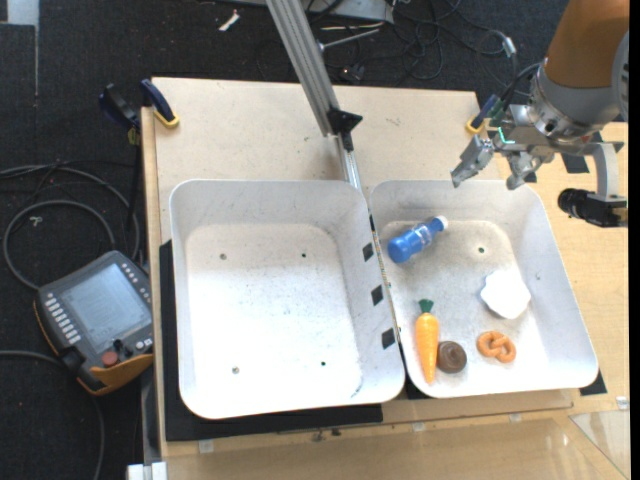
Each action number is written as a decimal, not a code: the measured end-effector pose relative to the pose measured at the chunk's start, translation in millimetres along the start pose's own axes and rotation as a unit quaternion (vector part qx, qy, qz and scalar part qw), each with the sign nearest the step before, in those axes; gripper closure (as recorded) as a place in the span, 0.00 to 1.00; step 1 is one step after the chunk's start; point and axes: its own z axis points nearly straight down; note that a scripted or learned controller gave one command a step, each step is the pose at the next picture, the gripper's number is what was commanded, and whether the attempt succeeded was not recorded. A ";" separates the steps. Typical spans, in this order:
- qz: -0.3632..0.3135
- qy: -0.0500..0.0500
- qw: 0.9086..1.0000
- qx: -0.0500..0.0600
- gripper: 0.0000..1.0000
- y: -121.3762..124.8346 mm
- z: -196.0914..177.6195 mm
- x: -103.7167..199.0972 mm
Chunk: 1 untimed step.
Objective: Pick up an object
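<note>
The bench (250, 128) is a pale board that carries two shallow white bins side by side. The left bin (200, 218) lies well off to the left of the jaws and below them in the view. The right bin (560, 268) sits directly under and below the jaws, its far rim just beneath them.

The arm (590, 38), grey with an orange band, comes in from the upper right and ends in the gripper (495, 168), which hangs over the far edge of the right bin. Its two fingers stand apart with a clear gap between them, and nothing lies in that gap.

A grey control pad (95, 313) with an orange base rests on the dark floor, far to the left of the jaws, beyond the left bin.

Inside the right bin, the blue bottle (413, 240) with a white cap lies on its side, below and to the left of the jaws and nearest to them. A white lump (505, 294) lies straight below the jaws, farther down the bin. The orange carrot (427, 338) with a green top lies near the front of the bin, below and left of the jaws. A pretzel (496, 346) lies at the front, well below the jaws, and a small brown disc (452, 357) sits between it and the carrot, touching the carrot's side.
</note>
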 end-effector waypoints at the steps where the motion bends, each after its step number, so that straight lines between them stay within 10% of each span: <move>1: -0.001 -0.001 1.000 -0.001 0.00 0.2 -2.3 0.1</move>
